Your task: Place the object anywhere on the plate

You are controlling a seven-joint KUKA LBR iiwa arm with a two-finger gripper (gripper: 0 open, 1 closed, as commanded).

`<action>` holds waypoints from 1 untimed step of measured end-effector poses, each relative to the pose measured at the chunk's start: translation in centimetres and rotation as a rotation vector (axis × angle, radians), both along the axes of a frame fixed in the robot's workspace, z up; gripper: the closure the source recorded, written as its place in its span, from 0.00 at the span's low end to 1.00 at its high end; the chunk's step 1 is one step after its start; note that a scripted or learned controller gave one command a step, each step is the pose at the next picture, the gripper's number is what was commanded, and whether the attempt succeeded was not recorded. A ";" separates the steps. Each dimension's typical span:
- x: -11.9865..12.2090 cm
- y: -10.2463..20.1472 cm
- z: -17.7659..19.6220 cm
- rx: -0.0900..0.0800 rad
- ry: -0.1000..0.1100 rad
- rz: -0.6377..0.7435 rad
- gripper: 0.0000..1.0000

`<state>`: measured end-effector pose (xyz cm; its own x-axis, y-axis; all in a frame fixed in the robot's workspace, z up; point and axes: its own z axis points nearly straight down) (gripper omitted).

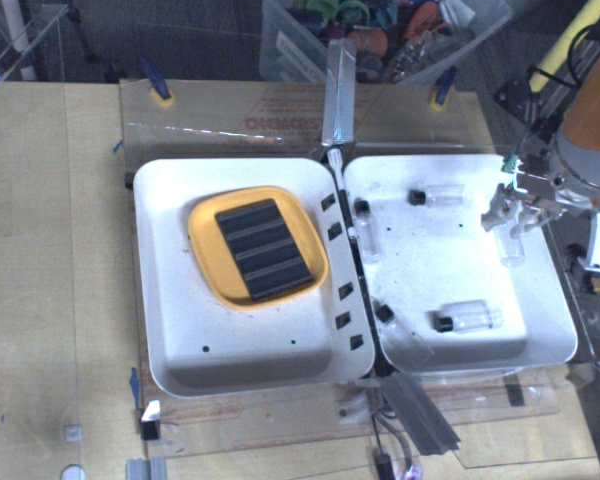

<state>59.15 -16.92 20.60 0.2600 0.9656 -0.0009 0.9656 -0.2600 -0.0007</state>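
The plate, yellow and rounded-square, is seen in the bin on the view's left, and most of its middle is already taken up by a black ridged block. The object to be placed is judged to be one of two clear vials with dark caps in the bin on the view's right. One vial lies near that bin's front wall and the other vial near its back.

The largest risk is judged to lie in the crossing. The arm must be carried over the raised divider between the bins, and a load hung low could be struck there. Next, little bare plate is left around the block, so a vial let go over the ridges could be tipped off the rim. Lastly, the vials are small, round and see-through, so they are likely to roll or slip from a pinch. The gripper hangs over the right-hand bin's far side, well apart from both vials. Whether its jaws are spread or pressed together cannot be told, and nothing can be made out between them.

The bench is pale wood. A clear tub of coloured oddments stands behind the bins, and a blue clamp is fixed at the back edge.
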 end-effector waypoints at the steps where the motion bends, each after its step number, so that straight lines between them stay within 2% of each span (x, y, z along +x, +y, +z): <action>1: 0.0 0.0 0.0 0.000 0.000 0.000 0.00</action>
